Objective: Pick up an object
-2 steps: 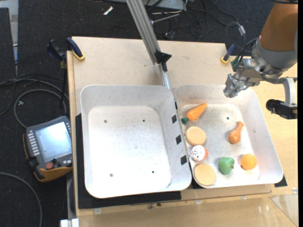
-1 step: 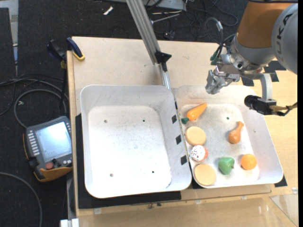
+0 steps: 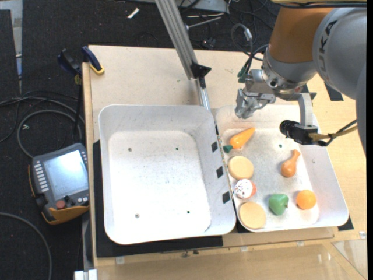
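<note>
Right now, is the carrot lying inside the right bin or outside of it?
Inside. The carrot lies flat on the floor of the right bin, near its far left corner, just below the gripper.

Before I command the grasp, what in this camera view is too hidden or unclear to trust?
- Gripper finger opening: too small and blurred, seen from above.
- Its height above the carrot: the slanted view cannot settle it.
- Right bin's far rim: partly covered by the arm.
</note>
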{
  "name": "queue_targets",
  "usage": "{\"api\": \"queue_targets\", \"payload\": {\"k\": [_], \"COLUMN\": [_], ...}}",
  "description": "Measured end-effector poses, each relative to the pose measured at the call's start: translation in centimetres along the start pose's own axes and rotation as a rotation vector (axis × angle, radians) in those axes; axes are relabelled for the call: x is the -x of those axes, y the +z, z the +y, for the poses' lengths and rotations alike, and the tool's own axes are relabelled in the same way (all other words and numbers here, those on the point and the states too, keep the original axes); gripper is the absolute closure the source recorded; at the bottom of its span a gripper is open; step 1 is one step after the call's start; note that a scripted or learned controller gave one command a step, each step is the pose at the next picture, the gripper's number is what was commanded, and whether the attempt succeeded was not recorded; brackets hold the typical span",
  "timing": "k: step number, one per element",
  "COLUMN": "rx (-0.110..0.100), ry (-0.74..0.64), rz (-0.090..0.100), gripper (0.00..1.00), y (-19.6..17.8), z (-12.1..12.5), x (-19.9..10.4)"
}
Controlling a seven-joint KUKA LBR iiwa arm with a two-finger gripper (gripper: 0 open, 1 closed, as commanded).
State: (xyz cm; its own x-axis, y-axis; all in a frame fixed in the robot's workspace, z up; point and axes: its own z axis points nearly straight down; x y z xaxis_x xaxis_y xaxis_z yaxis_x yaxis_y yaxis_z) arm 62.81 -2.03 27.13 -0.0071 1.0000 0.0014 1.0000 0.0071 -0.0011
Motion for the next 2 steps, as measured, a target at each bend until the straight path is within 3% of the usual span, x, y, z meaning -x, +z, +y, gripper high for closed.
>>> {"api": "queue_targets", "payload": {"k": [2], "rx": [-0.001], "ry": [0.000], "rz": [-0.001], "gripper": [1.00], "y": [1.7], "z": [0.9], "x": [-9.7]}}
